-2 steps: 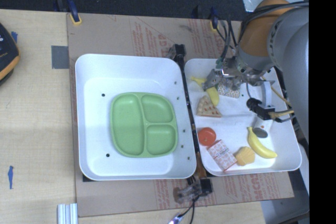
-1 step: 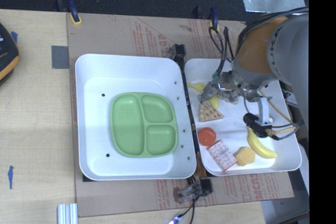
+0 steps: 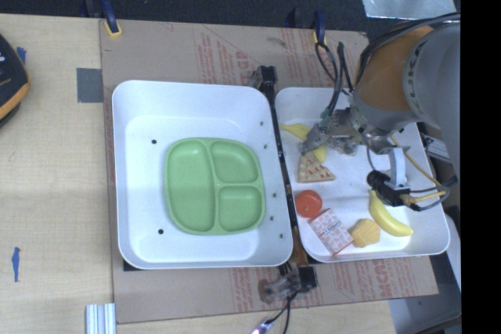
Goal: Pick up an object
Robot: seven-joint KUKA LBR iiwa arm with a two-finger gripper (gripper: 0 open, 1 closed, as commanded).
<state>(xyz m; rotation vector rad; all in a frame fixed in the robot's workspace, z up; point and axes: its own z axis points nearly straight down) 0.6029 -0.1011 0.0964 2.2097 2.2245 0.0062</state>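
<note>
My orange-banded wrist looms highest; my gripper hangs just at twelve o'clock of the waffle wedge, whether open or closed I cannot tell

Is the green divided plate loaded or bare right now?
Bare. The green plate in the left bin shows all three compartments with nothing in them.

Green divided plate in left bin.

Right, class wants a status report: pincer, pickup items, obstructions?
Pincer low in right bin, over waffle slice. Grip unclear. Tomato, banana untouched. Cables alongside.
</note>
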